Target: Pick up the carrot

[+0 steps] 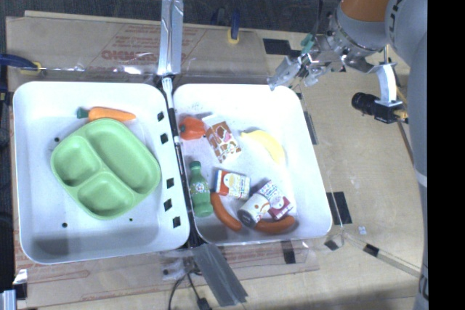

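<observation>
The carrot [109, 113], orange with a green stub at its left end, lies flat in the left bin [29, 156] near the far wall. It touches the far rim of the green divided plate [105, 167]. My gripper [293, 73] hangs over the far right corner of the right bin [309, 156], well to the right of the carrot. Its fingers stand apart with nothing between them.
The right bin holds an orange pepper [191, 128], a snack packet [223, 141], a yellow banana [265, 144], a green bottle [197, 189], a juice box [231, 184], a can [258, 208] and two sausages [225, 213]. A metal divider bar [171, 33] rises between the bins.
</observation>
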Available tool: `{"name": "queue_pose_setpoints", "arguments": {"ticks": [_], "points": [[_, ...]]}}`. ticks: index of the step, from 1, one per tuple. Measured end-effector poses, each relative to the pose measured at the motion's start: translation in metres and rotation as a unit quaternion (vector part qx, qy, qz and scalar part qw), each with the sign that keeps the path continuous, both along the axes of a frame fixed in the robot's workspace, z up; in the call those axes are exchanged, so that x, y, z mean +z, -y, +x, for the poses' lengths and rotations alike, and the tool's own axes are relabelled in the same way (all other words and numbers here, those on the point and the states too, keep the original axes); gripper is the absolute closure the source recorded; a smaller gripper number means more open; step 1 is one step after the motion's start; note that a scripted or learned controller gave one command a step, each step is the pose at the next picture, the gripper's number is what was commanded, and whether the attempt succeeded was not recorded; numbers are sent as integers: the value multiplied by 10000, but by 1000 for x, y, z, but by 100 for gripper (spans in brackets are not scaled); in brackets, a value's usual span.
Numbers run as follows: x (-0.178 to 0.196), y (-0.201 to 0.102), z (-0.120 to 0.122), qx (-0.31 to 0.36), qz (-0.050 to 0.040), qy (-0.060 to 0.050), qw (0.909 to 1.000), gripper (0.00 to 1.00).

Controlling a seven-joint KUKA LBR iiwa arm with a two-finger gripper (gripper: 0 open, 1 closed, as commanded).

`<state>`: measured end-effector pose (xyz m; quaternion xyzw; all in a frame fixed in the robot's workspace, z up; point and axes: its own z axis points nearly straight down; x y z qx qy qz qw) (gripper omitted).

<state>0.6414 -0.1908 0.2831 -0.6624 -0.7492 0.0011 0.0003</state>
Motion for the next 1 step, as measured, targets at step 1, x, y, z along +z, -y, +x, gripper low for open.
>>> {"name": "queue_pose_setpoints", "arguments": {"ticks": [1], "points": [[-124,-23,-16,458,8,-21,9989,0]]}}
